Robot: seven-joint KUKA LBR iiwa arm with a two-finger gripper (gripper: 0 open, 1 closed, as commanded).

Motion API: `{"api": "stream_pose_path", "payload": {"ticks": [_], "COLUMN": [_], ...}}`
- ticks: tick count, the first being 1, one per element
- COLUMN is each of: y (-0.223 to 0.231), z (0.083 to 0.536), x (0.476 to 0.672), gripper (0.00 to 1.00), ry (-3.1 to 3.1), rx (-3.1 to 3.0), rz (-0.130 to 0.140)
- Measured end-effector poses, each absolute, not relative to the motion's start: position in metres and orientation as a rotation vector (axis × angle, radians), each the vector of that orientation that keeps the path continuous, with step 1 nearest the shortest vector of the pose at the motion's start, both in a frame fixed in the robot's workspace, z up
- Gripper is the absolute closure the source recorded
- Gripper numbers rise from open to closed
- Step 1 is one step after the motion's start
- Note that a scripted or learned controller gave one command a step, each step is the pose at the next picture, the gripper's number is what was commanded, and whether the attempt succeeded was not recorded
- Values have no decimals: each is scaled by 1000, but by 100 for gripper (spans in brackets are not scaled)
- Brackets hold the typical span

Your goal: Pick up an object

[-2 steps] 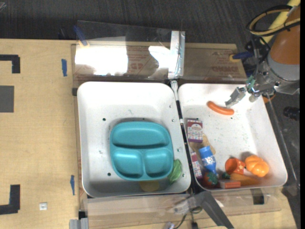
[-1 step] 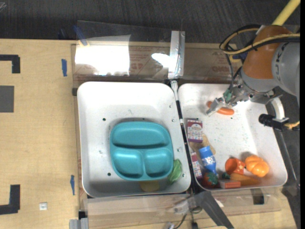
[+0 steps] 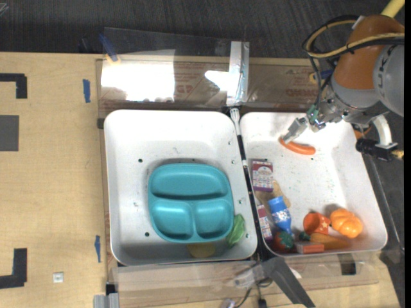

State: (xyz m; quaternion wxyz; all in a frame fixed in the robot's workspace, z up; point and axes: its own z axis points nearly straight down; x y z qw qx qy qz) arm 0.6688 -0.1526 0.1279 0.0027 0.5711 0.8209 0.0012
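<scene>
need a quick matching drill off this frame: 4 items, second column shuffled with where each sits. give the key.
Items:
1. teal divided tray
2. orange strip
3. blue bottle
4. gripper

Places:
A. right bin, far end, lying alone
B. left bin, middle
C. just above the orange strip, at the right bin's far end
D. right bin, along its left wall

Pairs: 1-B, 2-A, 3-D, 4-C

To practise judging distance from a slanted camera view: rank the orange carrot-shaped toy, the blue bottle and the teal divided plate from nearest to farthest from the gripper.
1. Orange carrot-shaped toy, right bin's far end, just below the gripper.
2. Blue bottle, right bin, along its left wall, toward the near end.
3. Teal divided plate, in the left bin, farthest.
</scene>
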Motion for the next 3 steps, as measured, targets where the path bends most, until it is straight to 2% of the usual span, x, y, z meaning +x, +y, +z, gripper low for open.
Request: {"api": "stream_pose_path", "payload": {"ticks": [1, 2, 3], "y": [-150, -150, -136], "z": [86, 97, 87], "x": [654, 657, 666], "gripper": [0, 100, 100], "ry": [2646, 2641, 2675], "rx": [1688, 1684, 1655], "rz": [3, 8, -6]}}
